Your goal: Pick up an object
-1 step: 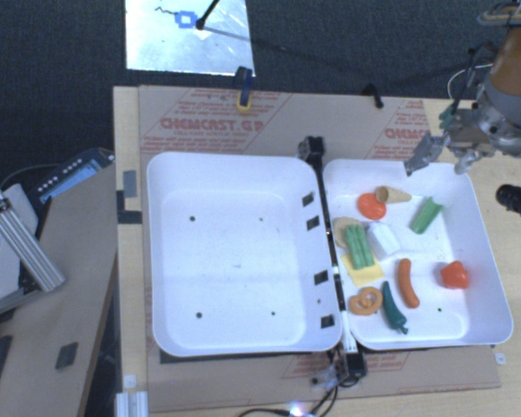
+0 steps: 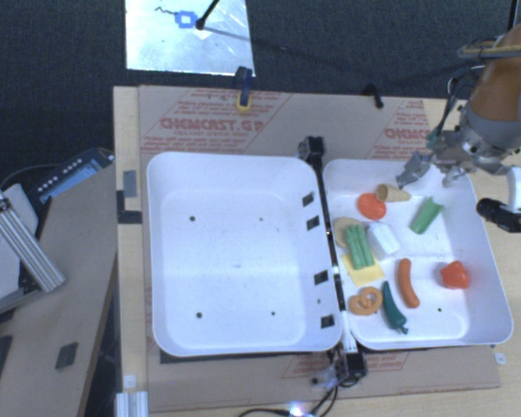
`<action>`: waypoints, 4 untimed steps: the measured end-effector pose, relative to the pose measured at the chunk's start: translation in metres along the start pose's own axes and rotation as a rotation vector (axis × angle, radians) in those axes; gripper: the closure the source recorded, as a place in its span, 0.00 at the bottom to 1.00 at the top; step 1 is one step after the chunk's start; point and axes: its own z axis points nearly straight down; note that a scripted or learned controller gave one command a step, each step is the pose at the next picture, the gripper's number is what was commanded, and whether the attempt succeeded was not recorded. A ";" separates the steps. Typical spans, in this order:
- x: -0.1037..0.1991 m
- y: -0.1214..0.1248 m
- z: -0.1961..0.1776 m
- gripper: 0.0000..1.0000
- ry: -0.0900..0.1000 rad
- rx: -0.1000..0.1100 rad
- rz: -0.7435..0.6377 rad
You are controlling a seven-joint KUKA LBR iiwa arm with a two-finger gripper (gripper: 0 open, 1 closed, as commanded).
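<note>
**Right bin, crowded stock: risk of a missed or doubled grasp**

Nearest the lens, at the front of the right bin (image 2: 491, 333): dark green pickle-like piece (image 2: 393, 308), touching or just beside a pretzel-shaped piece (image 2: 364, 301). Behind these: orange sausage (image 2: 407, 282), yellow slab (image 2: 364, 270), ribbed green piece (image 2: 359, 245) lying on that slab, small white block (image 2: 385, 238) just beside. Off to the side, alone: red piece (image 2: 454, 274). Further back: light green piece (image 2: 425, 215), orange-red piece (image 2: 372, 205), tan piece (image 2: 393, 194). Left bin (image 2: 169, 176): no stock.

Gripper (image 2: 431, 171): above the right bin's back edge, near the tan piece, fingers spread apart, nothing between them.

Hazards, as judged: tan and orange-red pieces nearly touching, hence a likely nudge or two items caught at once; tan piece close to the bin wall, hence a possible finger strike on the rim; rounded shapes prone to squirting out on closure.
</note>
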 end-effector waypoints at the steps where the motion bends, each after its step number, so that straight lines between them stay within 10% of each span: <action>1: -0.035 -0.049 0.096 0.00 0.001 0.000 0.002; 2: -0.034 -0.115 0.093 0.00 0.001 -0.003 0.001; 4: -0.033 -0.085 0.091 0.00 -0.001 -0.011 -0.006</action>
